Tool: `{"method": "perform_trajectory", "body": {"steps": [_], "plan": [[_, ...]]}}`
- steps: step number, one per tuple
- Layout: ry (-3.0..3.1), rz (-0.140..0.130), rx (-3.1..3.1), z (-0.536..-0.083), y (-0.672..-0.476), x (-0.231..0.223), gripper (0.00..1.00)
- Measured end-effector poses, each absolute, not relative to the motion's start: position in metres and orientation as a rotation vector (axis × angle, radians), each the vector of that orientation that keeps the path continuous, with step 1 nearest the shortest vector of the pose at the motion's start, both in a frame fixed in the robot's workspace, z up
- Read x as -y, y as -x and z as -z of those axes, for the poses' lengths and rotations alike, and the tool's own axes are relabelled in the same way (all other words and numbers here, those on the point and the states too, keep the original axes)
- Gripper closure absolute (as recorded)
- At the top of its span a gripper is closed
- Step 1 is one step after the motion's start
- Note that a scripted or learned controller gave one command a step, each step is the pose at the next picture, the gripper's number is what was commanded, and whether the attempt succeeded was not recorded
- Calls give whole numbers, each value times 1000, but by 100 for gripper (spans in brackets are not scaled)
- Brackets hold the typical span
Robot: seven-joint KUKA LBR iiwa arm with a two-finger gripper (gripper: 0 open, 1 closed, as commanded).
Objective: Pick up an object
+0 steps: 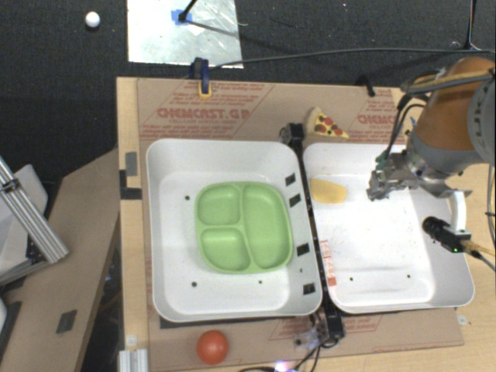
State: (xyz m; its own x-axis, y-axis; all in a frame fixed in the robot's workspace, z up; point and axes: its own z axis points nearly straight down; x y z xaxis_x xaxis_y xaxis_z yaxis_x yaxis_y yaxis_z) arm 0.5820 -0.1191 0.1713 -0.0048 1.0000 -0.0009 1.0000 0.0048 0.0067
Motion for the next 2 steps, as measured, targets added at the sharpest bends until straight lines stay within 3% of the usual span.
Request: {"method": "perform_trajectory", "body": {"steps": [2], "plan": [[-2212,-6,-2221,-293,-577,127,100]]}}
